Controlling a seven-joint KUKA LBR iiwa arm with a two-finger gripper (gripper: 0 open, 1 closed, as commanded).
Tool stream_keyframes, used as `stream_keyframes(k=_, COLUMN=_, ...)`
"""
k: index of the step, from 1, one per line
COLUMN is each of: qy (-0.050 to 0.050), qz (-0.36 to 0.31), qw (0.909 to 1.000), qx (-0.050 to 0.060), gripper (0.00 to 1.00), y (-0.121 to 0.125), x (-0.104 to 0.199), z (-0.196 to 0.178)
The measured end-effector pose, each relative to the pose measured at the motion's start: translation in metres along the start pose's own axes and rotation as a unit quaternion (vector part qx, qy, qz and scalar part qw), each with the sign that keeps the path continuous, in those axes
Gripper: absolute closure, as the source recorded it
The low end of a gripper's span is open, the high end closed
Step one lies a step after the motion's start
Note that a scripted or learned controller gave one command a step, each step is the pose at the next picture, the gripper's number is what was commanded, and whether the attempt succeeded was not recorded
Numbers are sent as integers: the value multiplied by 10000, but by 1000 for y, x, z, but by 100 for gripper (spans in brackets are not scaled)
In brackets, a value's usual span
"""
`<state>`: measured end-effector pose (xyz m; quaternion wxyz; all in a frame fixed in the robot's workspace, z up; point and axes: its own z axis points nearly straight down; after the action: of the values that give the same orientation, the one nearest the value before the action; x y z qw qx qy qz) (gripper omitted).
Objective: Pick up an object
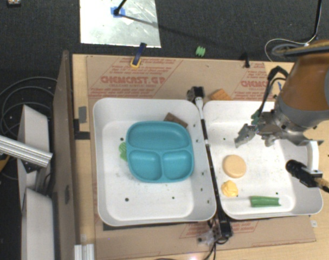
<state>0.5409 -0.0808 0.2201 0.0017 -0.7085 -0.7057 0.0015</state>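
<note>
In the right bin (294, 205) lie a round tan disc (234, 166), a small yellow lump (230, 188) just below it, and a long green piece (264, 201) near the front wall. My gripper (256, 138) hangs over the bin's upper middle, above and a little right of the tan disc. It is open, with nothing between its fingers. One grey fingertip (242, 137) points down-left toward the bin's centre wall.
The left bin (107, 199) holds a blue divided tray (159, 150), with a brown block (176, 119) at its back edge and a green bit (122, 149) poking out at its left. An orange piece (220, 95) lies on the cardboard behind the bins.
</note>
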Motion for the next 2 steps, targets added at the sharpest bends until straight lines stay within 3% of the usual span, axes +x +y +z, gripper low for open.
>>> stream_keyframes(k=1, qy=1, qz=-12, qw=10000, qx=-27, gripper=0, y=-3, x=-4, z=141)
stream_keyframes(k=2, qy=0, qz=-25, qw=10000, qx=-37, gripper=100, y=-2, x=-4, z=125)
